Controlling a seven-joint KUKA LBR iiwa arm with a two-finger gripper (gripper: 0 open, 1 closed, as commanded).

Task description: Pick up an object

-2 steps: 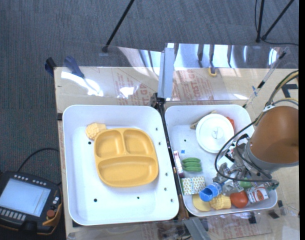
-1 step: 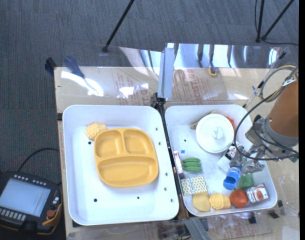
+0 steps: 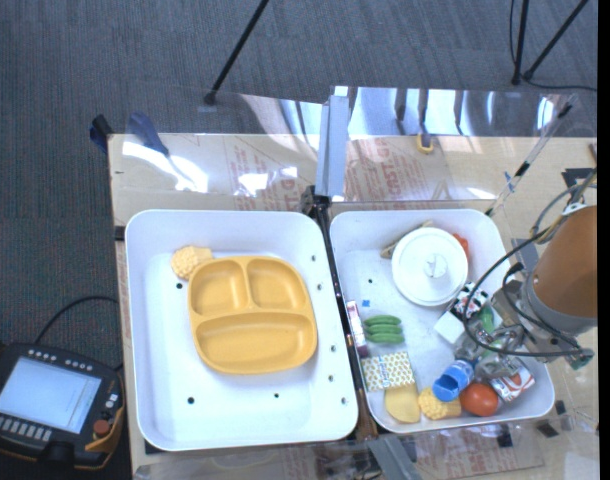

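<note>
Down at the near edge of the right bin: a red ball, a blue cup, a yellow piece. Farther back, green beans, then a round white lid. Gripper low over the bin's right side, open or closed hard to tell. Yellow tray sitting in the left bin.

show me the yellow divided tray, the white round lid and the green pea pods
yellow divided tray (image 3: 252, 315): camera view, centre divider
white round lid (image 3: 431, 266): camera view, top near the knob
green pea pods (image 3: 383, 329): camera view, middle of the pods
</note>
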